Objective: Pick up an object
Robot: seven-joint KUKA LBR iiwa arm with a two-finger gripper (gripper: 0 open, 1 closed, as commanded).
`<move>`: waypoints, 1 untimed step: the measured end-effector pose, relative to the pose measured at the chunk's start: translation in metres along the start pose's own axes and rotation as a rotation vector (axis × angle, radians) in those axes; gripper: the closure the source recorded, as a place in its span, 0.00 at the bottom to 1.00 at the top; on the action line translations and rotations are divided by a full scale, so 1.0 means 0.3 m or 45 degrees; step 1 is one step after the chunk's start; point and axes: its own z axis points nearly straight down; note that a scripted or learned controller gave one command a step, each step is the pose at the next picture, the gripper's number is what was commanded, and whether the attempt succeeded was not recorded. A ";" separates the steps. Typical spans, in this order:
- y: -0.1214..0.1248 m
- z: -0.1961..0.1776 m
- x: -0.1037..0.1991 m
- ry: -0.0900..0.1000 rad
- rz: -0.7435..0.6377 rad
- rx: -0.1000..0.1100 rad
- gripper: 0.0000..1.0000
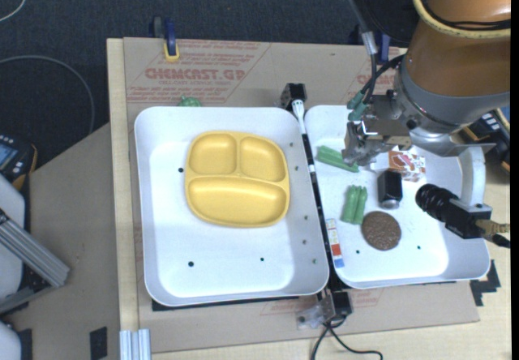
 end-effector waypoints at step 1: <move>-0.018 0.388 0.356 -0.002 -0.008 0.035 1.00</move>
